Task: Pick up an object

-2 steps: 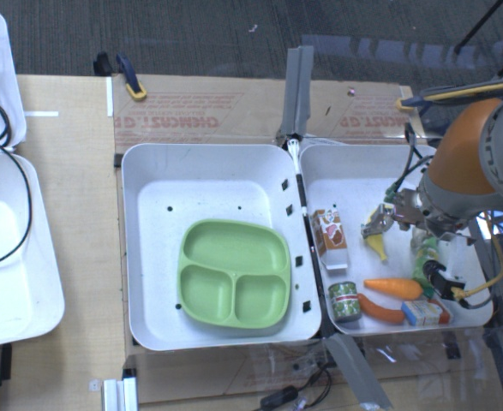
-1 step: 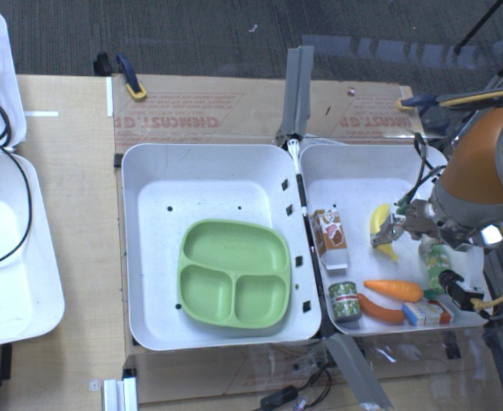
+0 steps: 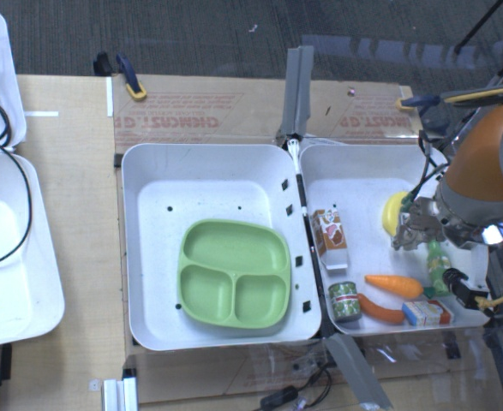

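Arm: the grey arm [image 3: 482, 165] with its orange band reaches in over the right edge of the right bin [image 3: 354, 171].
Gripper: the gripper [image 3: 412, 231] hangs low inside the right bin, near that bin's right wall, about halfway along it.
Pincer state: I cannot tell from here whether it is apart, together or clamped on something; the metal tips are a grey blur.
Yellow object: a rounded yellow object [image 3: 394, 212] sits just beside the gripper, on its left, touching or nearly touching, I cannot tell which.
Green bottle: a small green bottle [image 3: 438, 264] lies just below the gripper, close to the bin's right wall.
Carrot: an orange carrot [image 3: 394, 285] lies crosswise towards the near edge of the right bin, with a second orange piece [image 3: 380, 308] just nearer the front.
Small box: a red, white and blue box [image 3: 427, 313] rests in the near right corner of that bin.
Can: a green-labelled can [image 3: 344, 300] stands upright in the near left corner, against the dividing wall.
Carton: a brown and white carton [image 3: 331, 240] lies by the left wall of the right bin, mid-length.
Left bin: the left bin [image 3: 148, 229] carries a green divided plate [image 3: 234, 272], sitting towards its near edge.
Bench: both bins rest side by side on the bench [image 3: 71, 144], with a blue and yellow clamp [image 3: 129, 77] at the far edge.
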### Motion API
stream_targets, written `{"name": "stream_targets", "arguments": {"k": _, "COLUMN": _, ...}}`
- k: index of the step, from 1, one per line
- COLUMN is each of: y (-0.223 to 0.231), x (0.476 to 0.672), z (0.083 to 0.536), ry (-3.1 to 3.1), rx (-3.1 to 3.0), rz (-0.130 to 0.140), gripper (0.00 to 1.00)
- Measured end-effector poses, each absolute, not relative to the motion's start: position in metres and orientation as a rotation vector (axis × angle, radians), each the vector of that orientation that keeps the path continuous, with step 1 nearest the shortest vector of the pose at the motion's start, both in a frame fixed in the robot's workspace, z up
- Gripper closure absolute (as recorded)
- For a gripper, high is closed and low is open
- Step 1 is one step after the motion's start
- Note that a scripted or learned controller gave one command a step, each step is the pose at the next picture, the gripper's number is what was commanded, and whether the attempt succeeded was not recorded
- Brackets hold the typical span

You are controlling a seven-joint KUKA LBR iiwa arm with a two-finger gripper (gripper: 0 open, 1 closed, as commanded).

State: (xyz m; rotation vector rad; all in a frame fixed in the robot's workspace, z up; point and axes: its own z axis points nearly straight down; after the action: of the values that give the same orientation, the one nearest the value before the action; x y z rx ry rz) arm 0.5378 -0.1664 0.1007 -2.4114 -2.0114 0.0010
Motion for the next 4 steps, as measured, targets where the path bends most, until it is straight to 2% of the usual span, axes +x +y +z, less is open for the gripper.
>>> {"name": "stream_targets", "arguments": {"k": 1, "y": -0.192, "x": 0.56, "z": 0.127, "ry": -2.003, "rx": -2.421, "rz": 0.002, "gripper": 1.0}}
{"name": "stream_targets", "arguments": {"k": 2, "y": -0.192, "x": 0.56, "z": 0.127, "ry": -2.003, "rx": -2.421, "rz": 0.002, "gripper": 0.0}}
{"name": "stream_targets", "arguments": {"k": 3, "y": -0.184, "x": 0.609, "z": 0.091, "ry": -1.854, "rx": -2.536, "rz": 0.004, "gripper": 0.0}}
{"name": "stream_targets", "arguments": {"k": 4, "y": -0.191, "x": 0.635, "z": 0.092, "ry": -1.87, "rx": -2.526, "rz": 0.002, "gripper": 0.0}}
